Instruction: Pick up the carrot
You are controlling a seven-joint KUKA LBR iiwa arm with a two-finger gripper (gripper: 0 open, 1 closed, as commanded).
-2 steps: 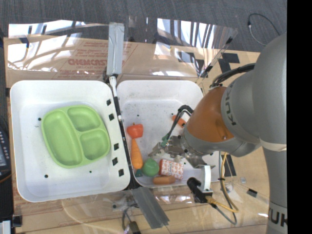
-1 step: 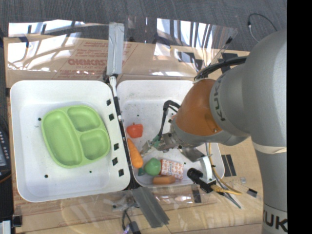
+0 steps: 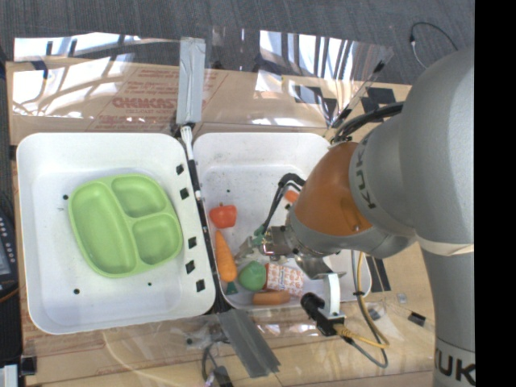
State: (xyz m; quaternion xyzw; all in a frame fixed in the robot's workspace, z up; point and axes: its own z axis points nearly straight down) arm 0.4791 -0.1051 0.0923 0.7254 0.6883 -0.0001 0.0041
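In the camera view, the grey arm's hand [image 3: 272, 244] hangs low inside the right-hand shallow white plastic bin [image 3: 242, 147], over a cluster of toy food gathered in that bin's near corner. The long orange plastic carrot [image 3: 225, 257] lies just to the hand's left, flat along the bin's left wall, probably where it slid to rest. A small red pepper-like toy [image 3: 223, 214] sits up and left of the hand; a round green toy [image 3: 252, 276] lies just below it, touching the carrot's lower end, with a red-and-white patterned can [image 3: 284, 277] and a brown sausage-shaped toy [image 3: 270, 298] beneath. Further left, the other bin holds a lime-green divided plate [image 3: 123, 224]. Whether the hand is spread or closed I cannot tell; the wrist hides it, and nothing visibly sits in it.
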